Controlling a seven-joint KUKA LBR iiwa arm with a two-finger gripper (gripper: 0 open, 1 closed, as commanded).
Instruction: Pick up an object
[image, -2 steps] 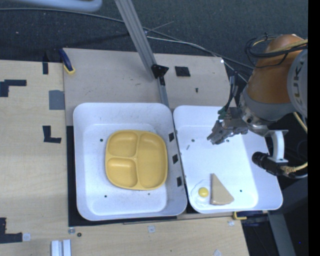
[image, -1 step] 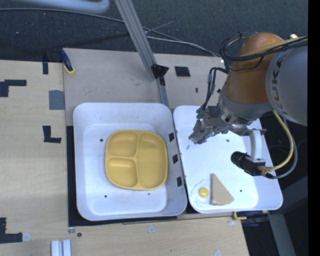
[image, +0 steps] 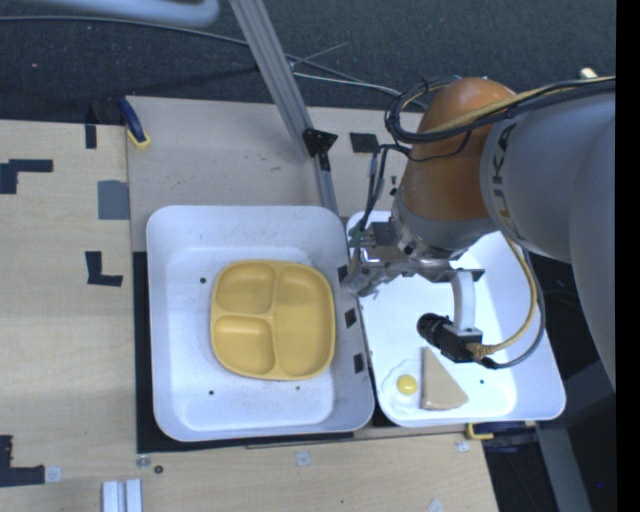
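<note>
A yellow divided plate (image: 272, 319) lies flat in the left white bin (image: 180, 300). In the right white bin (image: 530, 385), near its front edge, sit a small white fried-egg toy with a yellow yolk (image: 404, 384) and a tan wedge-shaped piece (image: 438, 383), side by side. The gripper (image: 372, 266) hangs under the orange-banded wrist (image: 455, 150) over the back left part of the right bin, close to the wall between the bins. It is well behind the egg and the wedge. The arm's bulk hides the back of the right bin.
A slanted metal pole (image: 290, 100) rises behind the bins. A black fitting with a yellow cable (image: 450, 338) hangs off the arm just above the wedge. Wooden bench surface with black tape marks lies to the left.
</note>
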